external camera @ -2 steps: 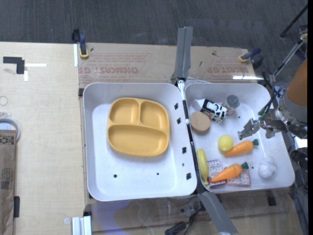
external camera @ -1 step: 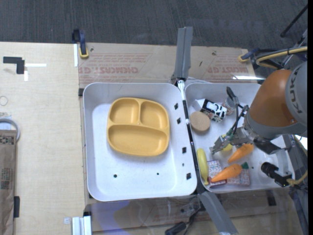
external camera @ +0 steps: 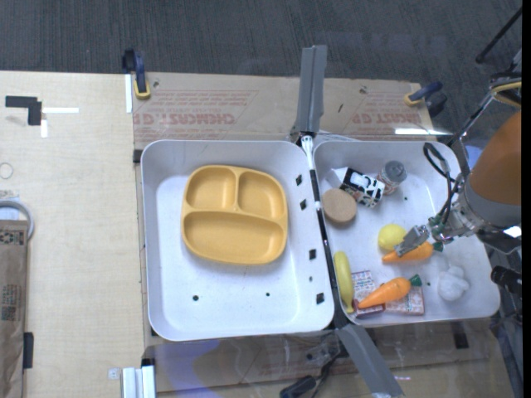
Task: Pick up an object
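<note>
Partly hidden, the claw (external camera: 421,240) meets an orange carrot (external camera: 412,251); its grip cannot be told.

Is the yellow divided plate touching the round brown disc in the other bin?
Apart. In the camera view the yellow plate lies in the left bin and the brown disc in the right bin, with the bin walls between them.

Bright even light, soft shadows, slight blur.

Around the yellow divided plate (external camera: 235,214) the left bin (external camera: 158,247) has bare floor on every side, widest in front of it. To the right of the plate, past the wall between the bins, the right bin (external camera: 431,191) is crowded with small objects.
</note>
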Available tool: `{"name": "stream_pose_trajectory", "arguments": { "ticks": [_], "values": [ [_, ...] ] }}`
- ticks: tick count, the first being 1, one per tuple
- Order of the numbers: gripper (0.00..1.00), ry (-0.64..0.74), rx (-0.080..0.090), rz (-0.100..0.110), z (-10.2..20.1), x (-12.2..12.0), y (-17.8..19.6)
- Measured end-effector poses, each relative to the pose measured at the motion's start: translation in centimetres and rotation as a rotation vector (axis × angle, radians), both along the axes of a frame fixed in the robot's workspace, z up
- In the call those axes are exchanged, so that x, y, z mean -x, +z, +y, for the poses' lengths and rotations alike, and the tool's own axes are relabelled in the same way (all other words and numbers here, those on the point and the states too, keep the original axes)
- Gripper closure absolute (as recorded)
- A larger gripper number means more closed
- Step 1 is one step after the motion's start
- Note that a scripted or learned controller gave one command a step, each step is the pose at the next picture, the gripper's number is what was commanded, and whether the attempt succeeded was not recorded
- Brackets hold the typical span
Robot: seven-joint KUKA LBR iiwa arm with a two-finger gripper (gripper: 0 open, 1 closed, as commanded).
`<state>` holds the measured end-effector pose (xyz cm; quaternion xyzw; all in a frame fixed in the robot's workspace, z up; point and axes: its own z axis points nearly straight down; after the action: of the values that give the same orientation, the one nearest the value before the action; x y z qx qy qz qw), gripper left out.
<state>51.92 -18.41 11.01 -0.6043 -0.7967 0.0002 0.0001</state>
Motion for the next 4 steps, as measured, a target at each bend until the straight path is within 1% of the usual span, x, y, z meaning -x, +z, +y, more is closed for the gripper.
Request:
{"name": "stream_pose_trajectory", "arguments": {
  "ticks": [1,2,3,4],
  "values": [
    [0.00,0.000,0.000,0.000,0.0,0.0,0.0],
    [0.00,0.147,0.000,0.000,2.1,1.7,6.5],
    [0.00,0.141,-0.001,-0.006,0.5,-0.4,-1.6],
    [0.00,0.200,0.000,-0.001,-3.8,4.1,7.2]
  ]
}}
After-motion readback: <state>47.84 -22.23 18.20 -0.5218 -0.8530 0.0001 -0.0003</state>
